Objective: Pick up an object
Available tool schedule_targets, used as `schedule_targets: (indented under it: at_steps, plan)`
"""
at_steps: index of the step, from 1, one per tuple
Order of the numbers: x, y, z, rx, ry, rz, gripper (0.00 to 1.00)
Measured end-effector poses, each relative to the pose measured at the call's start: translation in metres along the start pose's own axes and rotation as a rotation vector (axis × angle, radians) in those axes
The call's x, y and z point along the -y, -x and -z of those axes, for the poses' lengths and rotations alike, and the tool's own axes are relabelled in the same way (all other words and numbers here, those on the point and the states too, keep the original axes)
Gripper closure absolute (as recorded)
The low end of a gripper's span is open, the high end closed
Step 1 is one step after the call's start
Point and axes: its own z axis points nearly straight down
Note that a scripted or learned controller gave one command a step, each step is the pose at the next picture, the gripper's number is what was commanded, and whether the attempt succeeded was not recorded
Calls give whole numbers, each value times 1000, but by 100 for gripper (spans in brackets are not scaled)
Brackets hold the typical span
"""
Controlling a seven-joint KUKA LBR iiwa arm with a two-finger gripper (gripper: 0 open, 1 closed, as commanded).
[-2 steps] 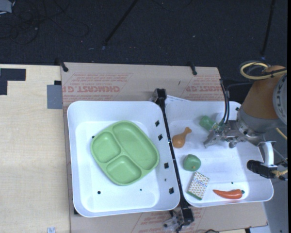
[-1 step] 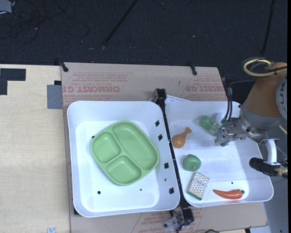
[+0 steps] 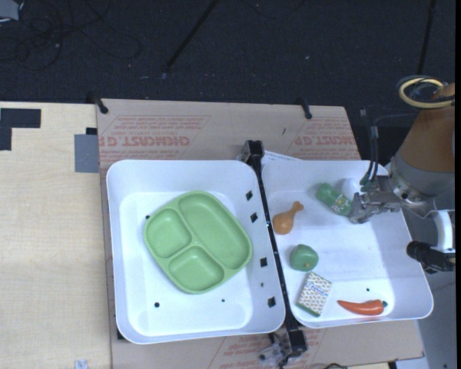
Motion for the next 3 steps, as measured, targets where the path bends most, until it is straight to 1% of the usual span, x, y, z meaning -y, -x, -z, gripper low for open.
schedule_targets:
  at_steps: [1,2,3]
  plan:
    - [0,1,43,0,1,0,100]
    - [14,-43,50,-1,-2,0,100]
    - [17,-92,60,-1,-2,-1,100]
